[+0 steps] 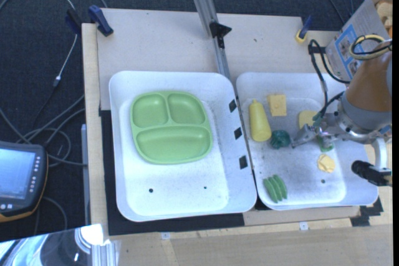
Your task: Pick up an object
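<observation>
— How far had you got?
— My claw (pixel 319 134) hung low in the right bin (pixel 299 196), near the yellow piece (pixel 326 163). Whether it gripped anything, I couldn't tell. Nothing looked lifted.

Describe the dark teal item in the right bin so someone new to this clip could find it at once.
Start at the right bin, the one without the green divided plate. Along its left side stands a long yellow piece; the dark teal item sits just off that piece's lower right end. It is the only small, round, dark blue-green thing there, unlike the yellow pieces and the ridged light green one lower down.
</observation>
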`<state>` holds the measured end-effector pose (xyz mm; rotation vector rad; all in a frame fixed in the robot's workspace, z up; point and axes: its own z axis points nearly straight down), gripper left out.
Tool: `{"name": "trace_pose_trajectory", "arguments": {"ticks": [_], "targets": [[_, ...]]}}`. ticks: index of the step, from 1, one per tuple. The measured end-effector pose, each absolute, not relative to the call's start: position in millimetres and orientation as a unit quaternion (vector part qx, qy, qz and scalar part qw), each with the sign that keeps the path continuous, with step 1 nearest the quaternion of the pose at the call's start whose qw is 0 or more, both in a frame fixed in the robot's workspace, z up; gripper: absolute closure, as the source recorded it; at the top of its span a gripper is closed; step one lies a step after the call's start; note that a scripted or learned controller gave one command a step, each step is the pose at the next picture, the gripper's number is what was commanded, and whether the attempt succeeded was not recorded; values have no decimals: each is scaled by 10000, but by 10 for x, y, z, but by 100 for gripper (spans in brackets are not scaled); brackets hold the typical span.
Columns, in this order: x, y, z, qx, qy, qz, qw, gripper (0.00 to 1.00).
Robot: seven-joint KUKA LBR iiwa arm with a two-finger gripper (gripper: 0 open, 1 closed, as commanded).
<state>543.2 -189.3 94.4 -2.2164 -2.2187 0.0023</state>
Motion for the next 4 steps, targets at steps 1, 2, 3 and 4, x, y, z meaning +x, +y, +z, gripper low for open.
{"name": "trace_pose_trajectory", "arguments": {"ticks": [1,2,3,4], "targets": [[5448,-1896,1081,-7067,-7076,-9,1,100],[5452,-1900,1514,-7066,-7076,-12,-23,100],[5537,-1826,2092,-7061,-7081,-20,-34,100],[5546,-1824,2202,-7064,-7078,-9,-15,100]]}}
